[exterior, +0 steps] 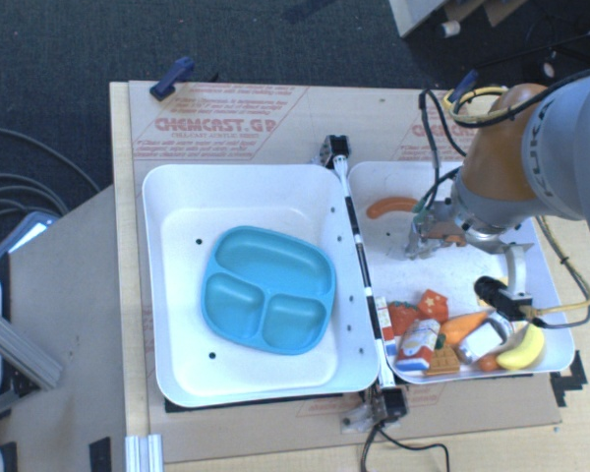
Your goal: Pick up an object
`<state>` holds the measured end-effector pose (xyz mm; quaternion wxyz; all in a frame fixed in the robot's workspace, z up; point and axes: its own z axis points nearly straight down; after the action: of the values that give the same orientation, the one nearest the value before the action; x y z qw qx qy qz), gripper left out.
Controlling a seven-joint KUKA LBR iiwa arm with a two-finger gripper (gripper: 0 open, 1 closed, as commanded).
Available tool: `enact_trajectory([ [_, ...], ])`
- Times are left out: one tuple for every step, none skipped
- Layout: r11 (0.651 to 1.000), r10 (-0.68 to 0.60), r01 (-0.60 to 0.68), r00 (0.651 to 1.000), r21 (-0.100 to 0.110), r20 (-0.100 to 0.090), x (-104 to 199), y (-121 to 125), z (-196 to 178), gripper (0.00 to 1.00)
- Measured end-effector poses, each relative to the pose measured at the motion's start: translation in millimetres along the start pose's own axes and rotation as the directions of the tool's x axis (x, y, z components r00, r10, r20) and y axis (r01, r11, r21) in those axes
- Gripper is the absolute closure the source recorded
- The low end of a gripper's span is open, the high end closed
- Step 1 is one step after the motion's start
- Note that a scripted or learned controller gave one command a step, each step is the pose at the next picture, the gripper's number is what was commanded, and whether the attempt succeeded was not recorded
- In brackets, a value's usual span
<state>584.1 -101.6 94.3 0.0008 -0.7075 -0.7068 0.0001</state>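
A blue divided plate (267, 289) lies in the left bin (167, 264); in the right bin (556, 293) the gripper (425, 238) hangs low beside an orange sausage-shaped toy (391, 206), its grip impossible to judge. A clean pick likely means centring over that lone piece, since the banana (523, 349), carrot (464, 326) and cartons (421, 340) crowd the near corner.

Grey arm reaching into the right of two white bins

The gripper (420, 241) hangs low over the right shallow white bin (393, 180), just below an orange sausage-shaped toy (391, 206). A yellow plastic banana (523, 348) lies among toy food at the near edge. The left white bin (167, 264) holds a blue three-compartment plastic plate (267, 288).
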Motion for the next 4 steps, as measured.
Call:
enact_trajectory([
  [1.000, 0.000, 0.000, 1.000, 0.000, 0.000, 0, 0, 0, 0.00],
  [1.000, -0.001, 0.001, 1.000, -0.002, 0.001, -30, 65, 9, 0.00],
  [1.000, -0.003, 0.003, 1.000, -0.003, 0.003, -30, 65, -1, 1.00],
  [1.000, -0.004, 0.004, 1.000, -0.005, 0.004, -29, 66, -11, 1.00],
])
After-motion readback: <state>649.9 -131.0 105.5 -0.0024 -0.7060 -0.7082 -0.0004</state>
